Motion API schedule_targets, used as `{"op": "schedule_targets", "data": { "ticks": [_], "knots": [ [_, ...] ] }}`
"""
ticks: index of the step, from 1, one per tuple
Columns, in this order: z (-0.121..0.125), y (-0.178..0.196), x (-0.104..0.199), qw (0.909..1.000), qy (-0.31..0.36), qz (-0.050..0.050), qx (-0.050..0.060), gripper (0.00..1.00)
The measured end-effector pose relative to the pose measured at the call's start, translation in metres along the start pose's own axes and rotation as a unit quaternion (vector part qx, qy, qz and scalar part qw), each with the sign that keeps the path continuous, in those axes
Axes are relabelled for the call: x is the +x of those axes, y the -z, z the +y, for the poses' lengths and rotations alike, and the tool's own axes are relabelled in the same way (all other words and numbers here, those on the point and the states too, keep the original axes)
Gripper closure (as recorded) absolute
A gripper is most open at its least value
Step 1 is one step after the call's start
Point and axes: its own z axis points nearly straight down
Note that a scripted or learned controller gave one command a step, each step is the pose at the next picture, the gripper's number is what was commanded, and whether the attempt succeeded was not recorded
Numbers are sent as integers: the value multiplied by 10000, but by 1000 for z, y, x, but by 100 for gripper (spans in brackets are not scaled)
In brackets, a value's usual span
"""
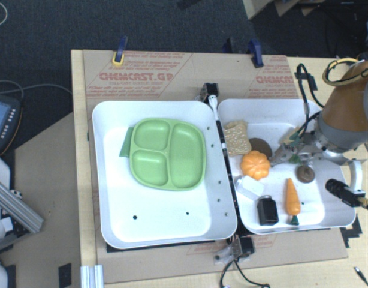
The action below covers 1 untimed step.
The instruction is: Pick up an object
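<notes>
Green plastic sets the left side: a pale green divided plate with three compartments lies flat in the left bin, toward its upper middle, with a darker green edge showing at the plate's left rim. The two white bins sit side by side on the desk, whose brown board top carries red printed lettering and two clamps, a yellow-tipped one at the upper left and a blue one further right. In the right bin, a tan, rough-textured sponge-like block lies near the upper left corner, and a dark brown round object sits just beside it on the right. Below them is a small orange pumpkin, touching or almost touching the brown object. A white piece lies beneath the pumpkin, and a small black boxy object lies near the bin's lower edge. To its right an orange carrot lies nearly upright in the view, green tip downward. A small brown round object rests just above and right of the carrot. The tool hangs low over the right bin between the pumpkin and this brown object; I cannot tell how far apart its parts are, or whether it grips anything. The grey arm with its orange band reaches in from the right.
</notes>
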Motion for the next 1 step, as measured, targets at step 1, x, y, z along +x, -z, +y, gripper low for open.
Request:
{"op": "schedule_targets", "data": {
  "ticks": [1],
  "knots": [
    [0, -23, 1, 10000, 7, -6, -18, 0]
  ]
}}
